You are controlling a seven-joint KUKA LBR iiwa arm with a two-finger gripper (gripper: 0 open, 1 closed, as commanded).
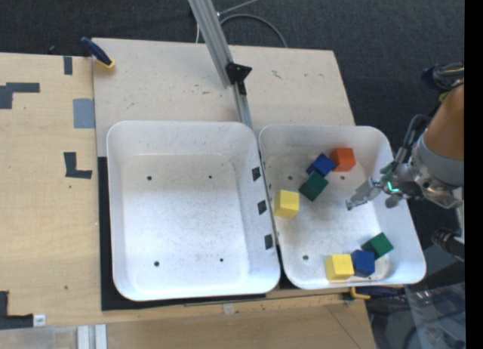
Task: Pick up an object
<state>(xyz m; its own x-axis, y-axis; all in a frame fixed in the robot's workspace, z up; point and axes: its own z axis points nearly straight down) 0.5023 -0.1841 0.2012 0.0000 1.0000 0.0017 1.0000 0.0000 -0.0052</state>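
Tool (367, 194) — over glossy rt bin (392, 160)

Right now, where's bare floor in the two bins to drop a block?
The left white bin is bare across its floor. In the right white bin, the free patch is the middle, bordered by the yellow cube, the dark green cube and the gripper. Crowded: the blue cube and orange cube cluster, and the near-right corner.

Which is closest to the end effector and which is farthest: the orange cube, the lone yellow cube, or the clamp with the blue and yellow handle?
Measured from the end effector in the camera view:
1. Orange cube, at the back of the right bin.
2. Lone yellow cube, by that bin's left wall.
3. Clamp, at the board's far left corner.
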